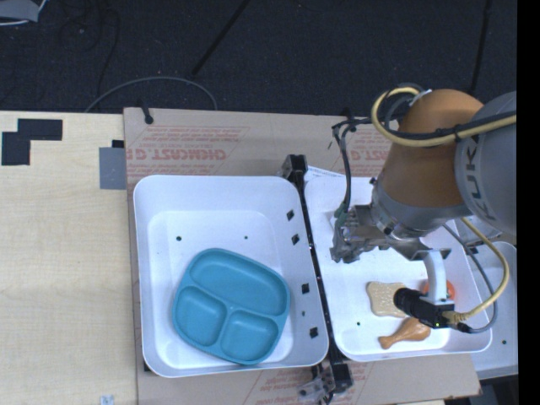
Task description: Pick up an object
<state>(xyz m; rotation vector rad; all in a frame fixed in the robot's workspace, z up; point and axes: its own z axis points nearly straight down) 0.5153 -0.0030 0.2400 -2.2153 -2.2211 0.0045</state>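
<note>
Right bin [354, 310] — toast [384, 298], perhaps, and drumstick [405, 334]

Dark carpet [253, 40] lies beyond the pale wooden bench [59, 268].

Arm [494, 171] reaches in from the right, orange-banded wrist [430, 146] above the hand [350, 241]

White bins: 2 are counted, the left bin [211, 218] and the right bin [350, 306].
Blue divided tray [229, 305]: 1 is counted, with 3 compartments.
Tan toast-like slice [382, 297]: 1 is counted.
Tan drumstick-shaped piece [407, 332]: 1 is counted.
Orange-red piece [450, 291]: 1 is seen, partly hidden; its kind cannot be told.
</note>
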